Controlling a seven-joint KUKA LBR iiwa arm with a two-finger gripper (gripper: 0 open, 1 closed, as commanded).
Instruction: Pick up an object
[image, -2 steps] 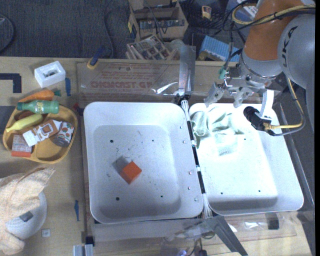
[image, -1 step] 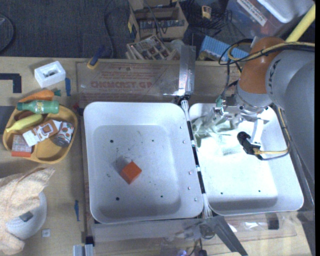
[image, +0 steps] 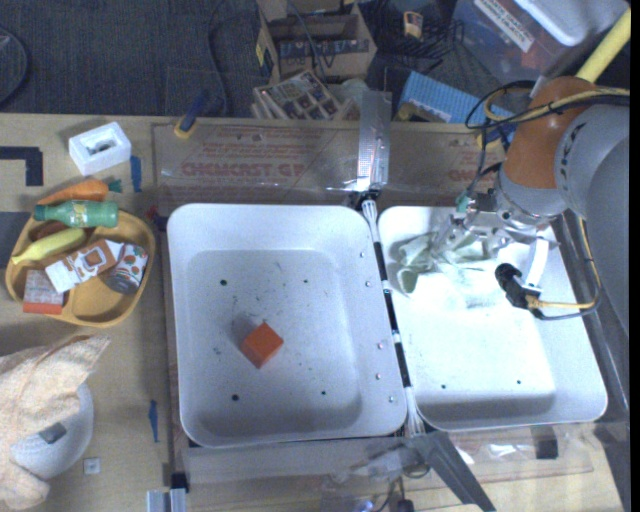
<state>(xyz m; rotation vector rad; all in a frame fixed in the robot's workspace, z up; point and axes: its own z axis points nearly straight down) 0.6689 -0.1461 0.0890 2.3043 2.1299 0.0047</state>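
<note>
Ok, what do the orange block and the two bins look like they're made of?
Orange block: looks like painted wood or hard plastic, matte, with crisp flat faces and no glare; it's too small to tell which. Left bin and right bin: seemingly moulded plastic, smooth and slightly glossy, with rounded corners and soft sheen along the walls. The left bin's floor shows dark specks and scuffs.

A robotics lab: white bins (image: 200, 240) on a bench, cables (image: 225, 45) behind.
</note>
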